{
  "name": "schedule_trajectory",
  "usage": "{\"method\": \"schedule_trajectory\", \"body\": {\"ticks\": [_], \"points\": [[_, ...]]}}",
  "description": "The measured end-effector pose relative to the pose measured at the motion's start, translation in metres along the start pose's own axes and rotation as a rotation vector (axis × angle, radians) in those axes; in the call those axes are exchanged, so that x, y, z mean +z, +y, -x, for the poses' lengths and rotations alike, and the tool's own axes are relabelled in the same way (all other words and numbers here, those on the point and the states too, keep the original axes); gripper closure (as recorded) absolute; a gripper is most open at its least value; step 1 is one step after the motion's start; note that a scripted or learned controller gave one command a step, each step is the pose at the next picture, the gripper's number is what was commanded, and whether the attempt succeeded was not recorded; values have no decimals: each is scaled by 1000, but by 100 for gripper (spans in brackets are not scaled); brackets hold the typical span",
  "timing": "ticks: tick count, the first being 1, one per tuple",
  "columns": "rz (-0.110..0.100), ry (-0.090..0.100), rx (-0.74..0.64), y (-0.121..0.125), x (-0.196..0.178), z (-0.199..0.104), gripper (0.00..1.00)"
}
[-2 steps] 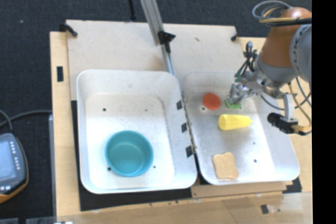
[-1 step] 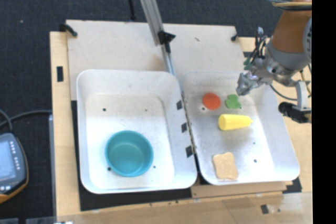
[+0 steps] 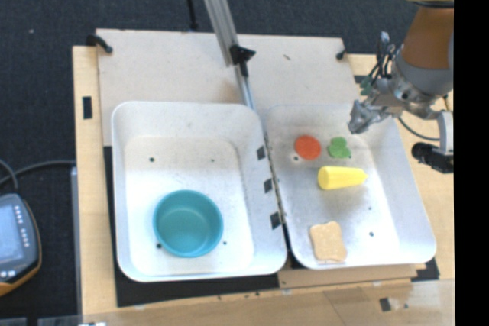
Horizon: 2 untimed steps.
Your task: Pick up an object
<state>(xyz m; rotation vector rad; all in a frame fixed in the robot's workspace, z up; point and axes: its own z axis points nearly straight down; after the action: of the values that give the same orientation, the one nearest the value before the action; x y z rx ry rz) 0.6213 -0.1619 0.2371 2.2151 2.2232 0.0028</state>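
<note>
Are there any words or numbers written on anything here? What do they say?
No words, numbers or signs can be read anywhere in this view.
The grey device with a screen at the left edge: the screen is too small and blurred to tell whether it shows any text.
The blue bowl, the orange disc, the green piece, the yellow piece and the toast slice bear no writing.

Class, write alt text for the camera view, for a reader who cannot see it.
A grey robot arm's gripper hovers above the right white bin, which holds a round orange piece, a small green piece, a yellow cone and a tan toast slice. The left white bin holds a teal bowl.
</note>
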Motion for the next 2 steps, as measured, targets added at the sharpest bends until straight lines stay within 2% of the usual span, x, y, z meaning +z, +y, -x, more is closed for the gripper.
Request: {"method": "schedule_trajectory", "body": {"ticks": [1,2], "points": [[-2,2,-3,-11,-5,-60,100],[-2,3,-4,-20,-13,-106,100]]}}
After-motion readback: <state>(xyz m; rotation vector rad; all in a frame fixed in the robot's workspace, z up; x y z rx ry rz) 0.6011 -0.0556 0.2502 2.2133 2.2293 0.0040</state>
